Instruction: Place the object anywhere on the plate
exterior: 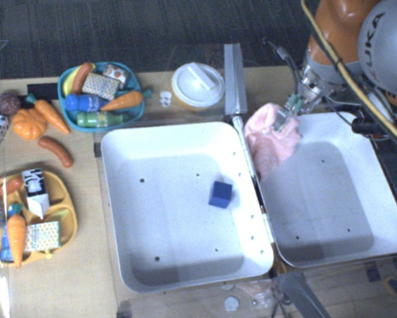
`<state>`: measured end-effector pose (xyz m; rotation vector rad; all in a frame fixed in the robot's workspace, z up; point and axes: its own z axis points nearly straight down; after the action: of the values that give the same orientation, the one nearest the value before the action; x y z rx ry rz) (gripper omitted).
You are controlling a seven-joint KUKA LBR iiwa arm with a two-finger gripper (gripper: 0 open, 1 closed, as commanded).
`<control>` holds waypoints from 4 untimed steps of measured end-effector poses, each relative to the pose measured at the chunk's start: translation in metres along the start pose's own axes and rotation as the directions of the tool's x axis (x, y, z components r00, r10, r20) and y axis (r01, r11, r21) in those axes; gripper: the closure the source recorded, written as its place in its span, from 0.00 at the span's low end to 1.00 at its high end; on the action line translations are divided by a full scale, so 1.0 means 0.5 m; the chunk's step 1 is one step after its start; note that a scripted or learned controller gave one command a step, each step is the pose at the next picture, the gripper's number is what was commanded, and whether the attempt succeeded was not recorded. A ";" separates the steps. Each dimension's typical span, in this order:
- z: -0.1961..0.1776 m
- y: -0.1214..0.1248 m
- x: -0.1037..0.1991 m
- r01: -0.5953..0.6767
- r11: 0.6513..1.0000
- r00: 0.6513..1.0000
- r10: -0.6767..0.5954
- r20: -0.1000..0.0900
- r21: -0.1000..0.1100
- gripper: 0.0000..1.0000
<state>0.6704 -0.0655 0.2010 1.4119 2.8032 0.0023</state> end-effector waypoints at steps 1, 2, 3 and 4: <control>-0.042 0.005 0.000 0.005 1.000 1.000 -0.005 -0.001 0.001 1.00; -0.029 0.023 0.097 0.397 0.918 0.918 -0.397 -0.003 0.001 1.00; -0.036 0.001 0.189 0.722 0.692 0.692 -0.722 -0.002 -0.001 1.00; -0.053 -0.002 0.277 0.803 0.595 0.595 -0.803 -0.003 -0.002 1.00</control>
<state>0.5869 0.0453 0.2272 0.0001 3.1411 0.0028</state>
